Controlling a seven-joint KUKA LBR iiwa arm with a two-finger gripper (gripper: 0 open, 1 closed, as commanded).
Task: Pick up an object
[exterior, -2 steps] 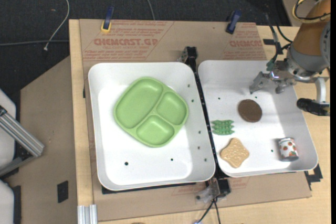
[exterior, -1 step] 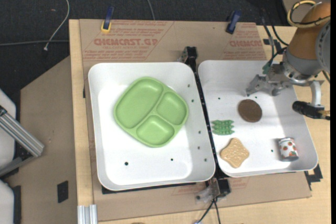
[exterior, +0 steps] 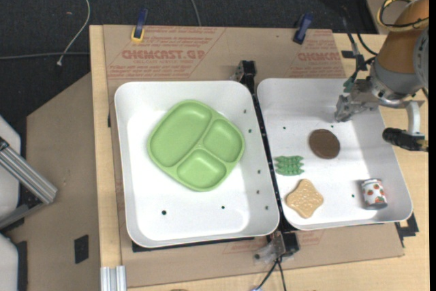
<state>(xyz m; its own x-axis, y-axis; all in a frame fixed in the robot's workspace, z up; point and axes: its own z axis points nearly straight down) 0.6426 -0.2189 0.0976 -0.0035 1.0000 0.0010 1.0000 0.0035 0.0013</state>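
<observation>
In the right bin [exterior: 300, 99] lie a round brown cookie [exterior: 324, 144], a green pea pod [exterior: 288, 164], a tan cracker [exterior: 304, 198] and a small white can with red marks [exterior: 372, 193]. My gripper [exterior: 345, 108] hangs over the bin's far right part, up and to the right of the brown cookie and apart from it. I see nothing held in it.
The left bin [exterior: 136, 146] holds a green three-compartment plate [exterior: 196, 144]. Blue clamps [exterior: 140, 24] [exterior: 302, 28] grip the cardboard base at the back. Black brackets [exterior: 246, 70] join the bins. Cables and boxes lie beyond the bench.
</observation>
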